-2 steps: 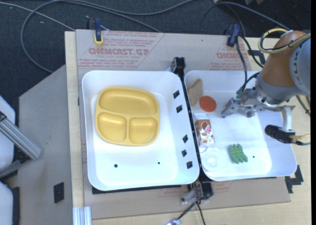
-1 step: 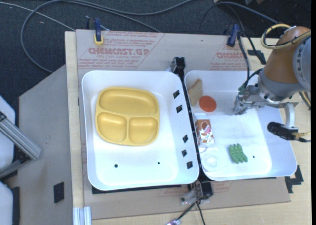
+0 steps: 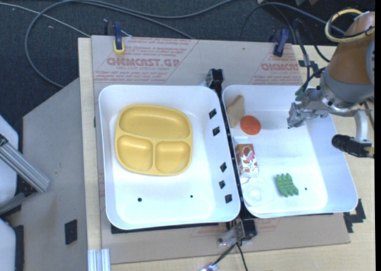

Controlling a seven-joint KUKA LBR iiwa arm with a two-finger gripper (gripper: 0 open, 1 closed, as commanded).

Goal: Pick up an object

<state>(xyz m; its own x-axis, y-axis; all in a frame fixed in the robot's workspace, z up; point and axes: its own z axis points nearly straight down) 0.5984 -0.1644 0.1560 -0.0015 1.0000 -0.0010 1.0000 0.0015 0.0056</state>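
The gripper [image 3: 296, 118] hangs over the back of the right bin [image 3: 324, 162], near its far wall, on the end of the grey arm [image 3: 351, 64] with its orange band coming in from the right. Whether its tips are spread or pinched together, I cannot tell from up here; they blur into a dark cluster against the white. Nothing shows between them.

Closest target: the orange ball [image 3: 250, 124], round and smooth, sitting left of the gripper on the bin floor, apart from it with bare white plastic between. Just behind the ball, against the divider, a pale tan wedge [image 3: 236, 108] leans, matte, like a slice of bread. Forward along the divider lies a small flat packet [image 3: 246, 158], printed in white, red and brown, glossy-looking. Below that, a clear round lid or cap [image 3: 255, 193], almost invisible on the white. The green toy [image 3: 287, 184], knobbly and ridged, rests in the front part of the bin, well away from the gripper.

Over in the left bin [image 3: 119, 204], a yellow sectioned plate [image 3: 154, 139] lies flat, three compartments, soft rounded corners, dull plastic sheen. Both bins sit on a brown board [image 3: 149, 61] with red lettering, held by blue clamps [image 3: 118, 33] at the back edge.
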